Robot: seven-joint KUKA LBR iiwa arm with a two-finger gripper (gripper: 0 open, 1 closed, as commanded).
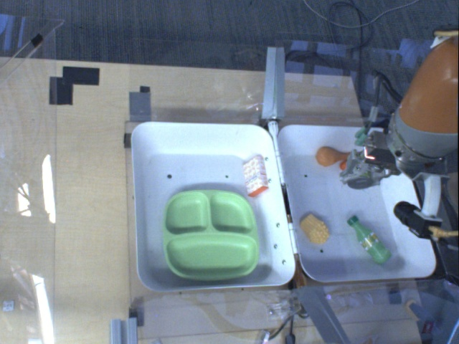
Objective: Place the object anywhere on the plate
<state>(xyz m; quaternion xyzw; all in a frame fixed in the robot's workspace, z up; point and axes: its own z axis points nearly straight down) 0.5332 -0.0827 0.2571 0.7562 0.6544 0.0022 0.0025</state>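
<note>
The green plate (211, 233), with three compartments, lies in the lower middle of the left bin (150, 192), left of the frame's centre. A small white and orange packet (255, 175) rests just above and to the right of the plate, near the bin's right wall. In the right bin (423, 267) an orange ball-like thing (328, 156) sits at the upper left, a yellow corn cob piece (315, 228) lies lower left, and a green bottle (370, 240) lies tilted toward the lower right. The gripper (362, 165) is just right of the orange thing, in the upper part of the right bin; whether it is closed or parted I cannot tell. The arm (430, 106) enters from the right of the frame. Both bins stand on the pale wooden worktop (72, 213).
</note>
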